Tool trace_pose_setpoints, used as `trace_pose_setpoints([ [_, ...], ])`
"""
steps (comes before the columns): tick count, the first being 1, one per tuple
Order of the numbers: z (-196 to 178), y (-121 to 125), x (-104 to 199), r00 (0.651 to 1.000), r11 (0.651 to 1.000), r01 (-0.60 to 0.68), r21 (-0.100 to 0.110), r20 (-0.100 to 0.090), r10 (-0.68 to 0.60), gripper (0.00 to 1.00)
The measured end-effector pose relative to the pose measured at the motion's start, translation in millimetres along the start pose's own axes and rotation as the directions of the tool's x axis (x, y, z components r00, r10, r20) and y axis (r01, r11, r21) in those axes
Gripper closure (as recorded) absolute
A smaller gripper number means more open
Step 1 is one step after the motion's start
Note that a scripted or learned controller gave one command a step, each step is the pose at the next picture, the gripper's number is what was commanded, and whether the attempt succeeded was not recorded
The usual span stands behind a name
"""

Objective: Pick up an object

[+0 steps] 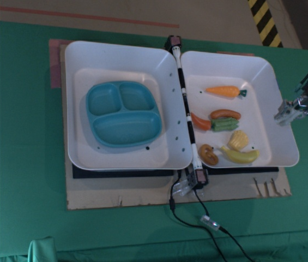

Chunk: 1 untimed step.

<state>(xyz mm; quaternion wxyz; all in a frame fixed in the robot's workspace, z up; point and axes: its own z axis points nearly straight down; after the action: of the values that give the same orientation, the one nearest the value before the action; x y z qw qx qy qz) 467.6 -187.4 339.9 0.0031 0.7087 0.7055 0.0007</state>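
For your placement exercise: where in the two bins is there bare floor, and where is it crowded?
Free: right white bin above the orange toy carrot. Crowded: around the yellow toy banana; the teal divided plate fills most of the left white bin.

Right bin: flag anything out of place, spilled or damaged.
Nothing stands out. The toy foods, among them the carrot and banana, lie loose inside the right bin; the gripper sits at its right rim.

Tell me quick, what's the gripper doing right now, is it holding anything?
Gripper: at the right bin's outer rim, nothing visibly in it; whether it is open or closed cannot be told.
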Motion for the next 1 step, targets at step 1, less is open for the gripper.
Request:
trace_pose_setpoints([
  [1, -1.6, 0.0, 0.2, 1.0, 1.0, 0.001, 0.0, 0.0, -0.001, 1.0],
])
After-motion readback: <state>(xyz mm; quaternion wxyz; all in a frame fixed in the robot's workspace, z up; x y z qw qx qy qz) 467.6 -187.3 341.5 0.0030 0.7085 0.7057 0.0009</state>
